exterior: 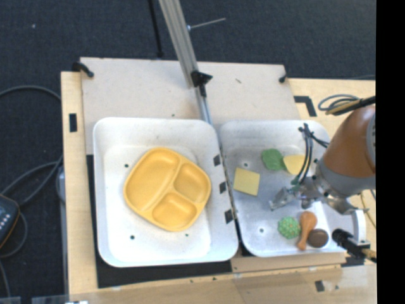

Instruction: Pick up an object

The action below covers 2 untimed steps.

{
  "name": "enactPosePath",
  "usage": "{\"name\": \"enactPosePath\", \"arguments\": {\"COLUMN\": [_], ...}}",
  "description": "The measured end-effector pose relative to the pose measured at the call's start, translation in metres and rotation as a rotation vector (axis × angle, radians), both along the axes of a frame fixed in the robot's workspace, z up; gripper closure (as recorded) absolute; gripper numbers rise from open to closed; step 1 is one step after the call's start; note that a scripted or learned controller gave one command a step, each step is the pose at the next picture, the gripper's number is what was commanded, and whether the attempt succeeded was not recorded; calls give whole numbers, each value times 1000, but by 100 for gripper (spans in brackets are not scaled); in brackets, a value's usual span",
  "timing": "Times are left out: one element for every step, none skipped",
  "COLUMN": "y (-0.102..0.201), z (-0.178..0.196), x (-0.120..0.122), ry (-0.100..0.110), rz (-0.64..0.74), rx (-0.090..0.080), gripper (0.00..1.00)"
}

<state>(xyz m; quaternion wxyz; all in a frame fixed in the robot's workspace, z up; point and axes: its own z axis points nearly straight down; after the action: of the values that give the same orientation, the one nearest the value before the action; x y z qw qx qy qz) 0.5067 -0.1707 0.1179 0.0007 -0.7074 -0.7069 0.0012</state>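
Note:
The right bin (253, 138) holds a yellow square block (247, 182), a green round piece (273, 159), a pale yellow piece (293, 164), a green bumpy ball (289, 227), an orange pear-shaped piece (307, 226) and a brown ball (317, 237). My gripper (292, 199) hangs low over the bin's middle right. It is below the pale yellow piece and just above the green bumpy ball. Its fingers stand open with nothing between them. The grey and orange arm (349, 149) covers the bin's right rim.
The left bin (114, 138) holds a yellow three-part plate (167, 188). A slanted metal pole (183, 43) rises from the back, between the two bins. Cables (338, 102) lie at the bench's right rear.

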Motion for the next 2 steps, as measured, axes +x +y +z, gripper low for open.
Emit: {"name": "enactPosePath", "arguments": {"y": [-1,-2], "z": [-18,-6], "x": [0,2], "ry": [-1,-7], "rz": [-1,-4], "rx": [0,-1], "gripper": [0,100]}}
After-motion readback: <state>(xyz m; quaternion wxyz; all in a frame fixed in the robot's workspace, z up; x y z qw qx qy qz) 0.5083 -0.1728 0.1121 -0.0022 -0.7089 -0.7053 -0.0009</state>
